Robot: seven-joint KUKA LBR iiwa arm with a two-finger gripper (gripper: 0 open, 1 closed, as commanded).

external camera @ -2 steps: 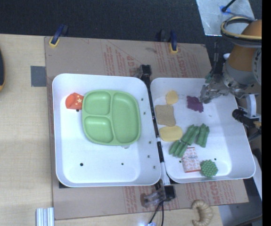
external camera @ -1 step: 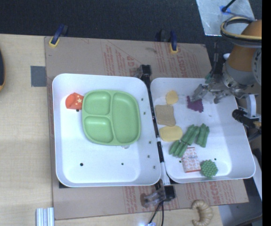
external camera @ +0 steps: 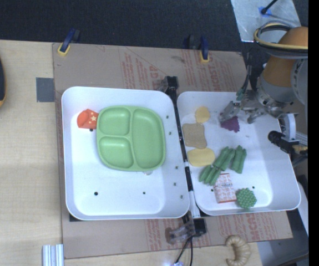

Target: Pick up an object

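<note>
The gripper (external camera: pixel 238 111) sits low beside a small purple lump (external camera: pixel 231 124) (finger state: cannot tell); nothing lifted yet.

Arm (external camera: pixel 281 65) lowered, pincer (external camera: pixel 241 111) pointing down

Green three-compartment plastic plate (external camera: pixel 131 138) in left white bin (external camera: pixel 79 198); green bean pods (external camera: pixel 224 163), small red-white packet (external camera: pixel 224 191) in right white bin (external camera: pixel 284 195)

The green plate (external camera: pixel 131 138) covers part of the red toy (external camera: pixel 86 118), and the gripper (external camera: pixel 241 111) seems to overlap the small purple piece (external camera: pixel 231 124), fingertips too blurred to read.
</note>
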